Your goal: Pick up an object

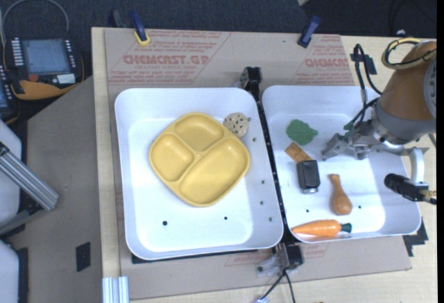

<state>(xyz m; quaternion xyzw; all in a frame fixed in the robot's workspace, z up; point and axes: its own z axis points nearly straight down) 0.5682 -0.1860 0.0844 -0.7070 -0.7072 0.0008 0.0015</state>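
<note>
Gripper (336,147): right of centre; whether it's released or clenched we cannot tell.
Approach: we'd descend squarely over the black block (308,175), avoiding the drumstick (338,195).

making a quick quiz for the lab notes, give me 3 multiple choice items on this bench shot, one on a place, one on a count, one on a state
1. Where does the yellow divided plate lie?
A. in the left bin
B. in the right bin
C. on the bare bench

2. How many loose things lie in the right bin?
A. two
B. five
C. eight

3. How does the gripper stand?
A. clamped on the carrot
B. over the right bin, near the green piece, holding nothing
C. over the left bin

Key: 1 A, the plate sits in the left bin beside the cookie. 2 B, the green piece, brown block, black item, drumstick and carrot. 3 B, nothing shows between its fingers.
</note>
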